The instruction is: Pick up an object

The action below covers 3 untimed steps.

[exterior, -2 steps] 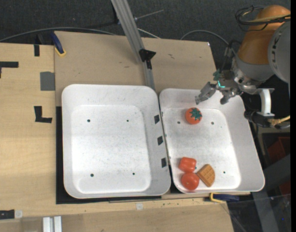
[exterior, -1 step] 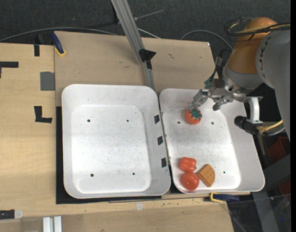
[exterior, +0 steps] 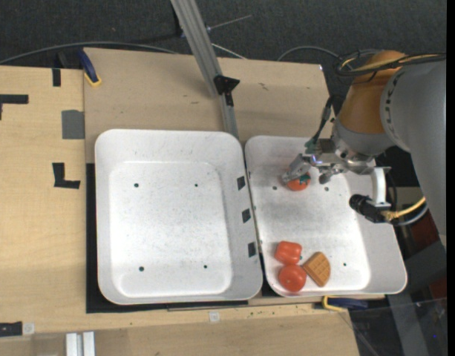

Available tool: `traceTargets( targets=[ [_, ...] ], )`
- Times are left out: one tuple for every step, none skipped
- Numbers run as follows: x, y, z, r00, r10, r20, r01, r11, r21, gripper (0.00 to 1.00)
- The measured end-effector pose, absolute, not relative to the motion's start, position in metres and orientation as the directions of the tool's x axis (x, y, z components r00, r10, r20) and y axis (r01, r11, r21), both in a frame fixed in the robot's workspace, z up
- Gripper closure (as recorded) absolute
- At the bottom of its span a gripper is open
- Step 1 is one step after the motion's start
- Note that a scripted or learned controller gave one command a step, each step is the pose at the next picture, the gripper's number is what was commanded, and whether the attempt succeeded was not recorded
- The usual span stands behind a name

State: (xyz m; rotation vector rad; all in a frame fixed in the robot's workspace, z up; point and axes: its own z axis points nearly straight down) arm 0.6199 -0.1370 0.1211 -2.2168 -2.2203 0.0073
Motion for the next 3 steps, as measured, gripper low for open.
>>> traceTargets(
  targets=[
    [0.619,-0.136,0.087,-0.002,1.0,-0.001,1.0,0.002,-0.003,0.0],
    [0.62,-0.135,0.098,-0.003,1.0,0.0,1.0,0.003,-0.002,1.0],
    [0.625,-0.129,0.159,-0.002,1.0,0.0,1.0,0.002,0.005,1.0]
  ],
)
